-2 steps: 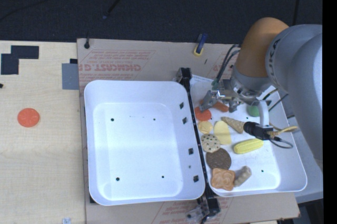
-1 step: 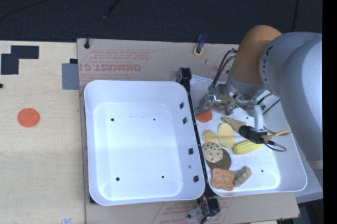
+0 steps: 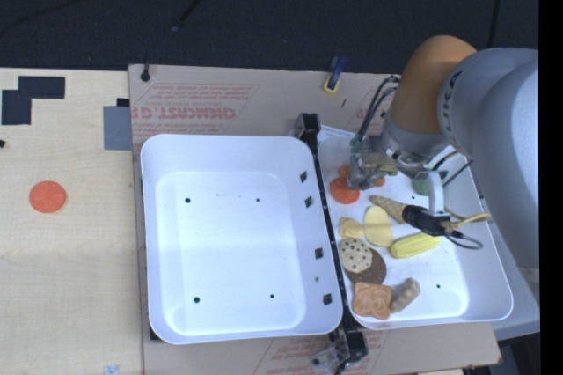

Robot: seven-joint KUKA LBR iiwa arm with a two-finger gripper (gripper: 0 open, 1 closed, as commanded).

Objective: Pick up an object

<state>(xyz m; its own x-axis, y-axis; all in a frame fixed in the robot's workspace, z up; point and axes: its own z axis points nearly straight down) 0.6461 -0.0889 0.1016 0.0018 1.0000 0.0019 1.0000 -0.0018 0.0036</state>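
Observation:
My gripper (image 3: 361, 178) is lowered into the far left part of the right bin (image 3: 479, 298). It hangs just above and beside an orange-red disc (image 3: 344, 192). Nearer the front lie pale yellow fruit slices (image 3: 377, 228), a yellow corn cob (image 3: 412, 246), a dotted round cookie (image 3: 355, 254), an orange waffle piece (image 3: 372, 302) and a grey-brown lump (image 3: 405, 294). A small green thing (image 3: 422, 184) shows partly behind the wrist.
The left bin (image 3: 154, 188) stands beside the right one, with a black divider strip (image 3: 324, 215) between them. A blue and yellow clip (image 3: 333, 76) sits at the cardboard's far edge. An orange disc (image 3: 47, 197) lies on the bench far left.

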